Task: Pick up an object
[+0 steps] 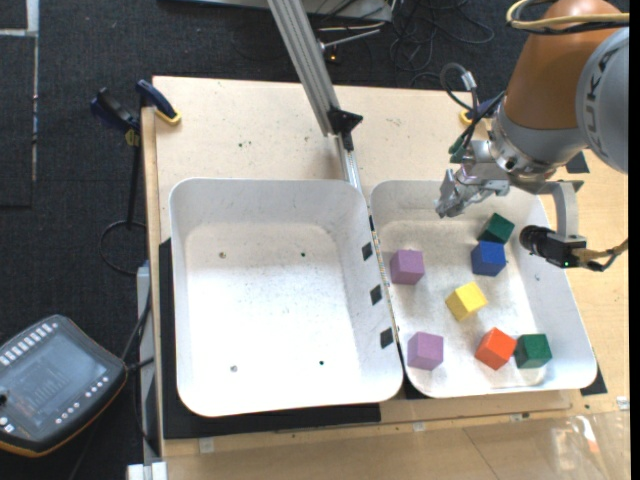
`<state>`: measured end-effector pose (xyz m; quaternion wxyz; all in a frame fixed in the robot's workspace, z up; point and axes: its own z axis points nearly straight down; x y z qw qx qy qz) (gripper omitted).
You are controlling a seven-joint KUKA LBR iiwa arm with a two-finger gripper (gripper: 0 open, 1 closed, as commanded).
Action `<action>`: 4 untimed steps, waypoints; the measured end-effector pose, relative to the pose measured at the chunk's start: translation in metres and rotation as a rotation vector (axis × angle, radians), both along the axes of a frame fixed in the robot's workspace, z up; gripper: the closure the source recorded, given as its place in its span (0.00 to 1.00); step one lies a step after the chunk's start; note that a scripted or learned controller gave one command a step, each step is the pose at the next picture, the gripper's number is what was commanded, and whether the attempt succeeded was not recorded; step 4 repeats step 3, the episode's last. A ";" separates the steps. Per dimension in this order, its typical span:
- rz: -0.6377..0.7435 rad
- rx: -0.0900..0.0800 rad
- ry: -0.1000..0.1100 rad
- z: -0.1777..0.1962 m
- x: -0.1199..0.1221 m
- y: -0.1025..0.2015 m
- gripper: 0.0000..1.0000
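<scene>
The right bin (560,318) holds several small cubes: a purple one (407,266) near its left side, a second purple one (425,350) at the front, a yellow one (465,300) in the middle, a blue one (488,258), a dark green one (496,229) behind it, an orange one (495,348) and another green one (533,350) at the front right. My gripper (452,204) hangs over the bin's far edge, left of the rear green cube and apart from every cube. Nothing sits between its fingers that I can see.
The left bin (190,268) lies beside the right one. A slanted metal rail (310,63) crosses the bench behind the bins. A black clamp (130,110) sits at the bench's far left corner, and a pendant (55,383) lies on the floor at front left.
</scene>
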<state>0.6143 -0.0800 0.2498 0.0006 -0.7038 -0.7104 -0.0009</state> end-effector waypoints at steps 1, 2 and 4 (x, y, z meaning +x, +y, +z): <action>-0.001 0.000 0.002 -0.015 0.009 0.053 1.00; -0.002 -0.001 -0.001 -0.015 0.017 0.096 1.00; -0.001 -0.001 0.000 -0.024 0.024 0.156 1.00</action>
